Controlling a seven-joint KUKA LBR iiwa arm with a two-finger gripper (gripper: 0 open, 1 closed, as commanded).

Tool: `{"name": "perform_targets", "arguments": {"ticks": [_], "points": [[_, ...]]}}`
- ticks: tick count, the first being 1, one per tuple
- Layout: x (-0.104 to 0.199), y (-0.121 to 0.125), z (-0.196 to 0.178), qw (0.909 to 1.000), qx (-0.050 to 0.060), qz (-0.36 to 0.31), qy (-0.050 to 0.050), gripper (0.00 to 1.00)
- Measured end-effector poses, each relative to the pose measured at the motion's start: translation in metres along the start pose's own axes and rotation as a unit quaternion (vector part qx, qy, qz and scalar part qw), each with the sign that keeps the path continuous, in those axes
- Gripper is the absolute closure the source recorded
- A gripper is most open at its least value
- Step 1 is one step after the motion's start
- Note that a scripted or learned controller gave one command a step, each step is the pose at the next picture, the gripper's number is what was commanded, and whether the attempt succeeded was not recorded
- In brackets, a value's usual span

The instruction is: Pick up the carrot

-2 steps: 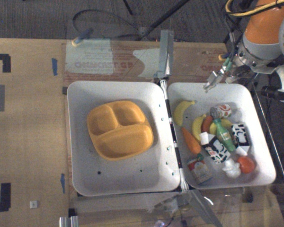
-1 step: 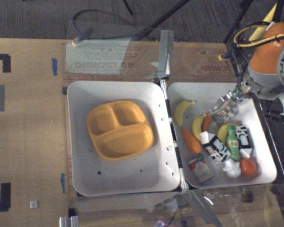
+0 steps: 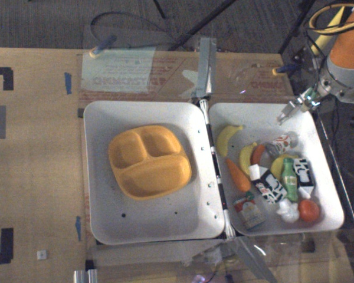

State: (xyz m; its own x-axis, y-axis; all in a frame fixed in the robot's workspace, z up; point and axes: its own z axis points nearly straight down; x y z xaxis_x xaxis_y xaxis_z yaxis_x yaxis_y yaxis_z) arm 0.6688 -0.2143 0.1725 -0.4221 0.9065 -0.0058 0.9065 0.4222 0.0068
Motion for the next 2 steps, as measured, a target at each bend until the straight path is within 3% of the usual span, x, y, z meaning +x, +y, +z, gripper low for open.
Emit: {"name": "perform_targets", "arguments": {"ticks": [1, 2], "points": [[0.0057, 0.0036, 0.0795, 0.9924, 0.007, 0.121, 0.017, 0.0], [0.0078, 0.0052, 0.0753, 0.9671, 0.005, 0.254, 0.014, 0.0]]}}
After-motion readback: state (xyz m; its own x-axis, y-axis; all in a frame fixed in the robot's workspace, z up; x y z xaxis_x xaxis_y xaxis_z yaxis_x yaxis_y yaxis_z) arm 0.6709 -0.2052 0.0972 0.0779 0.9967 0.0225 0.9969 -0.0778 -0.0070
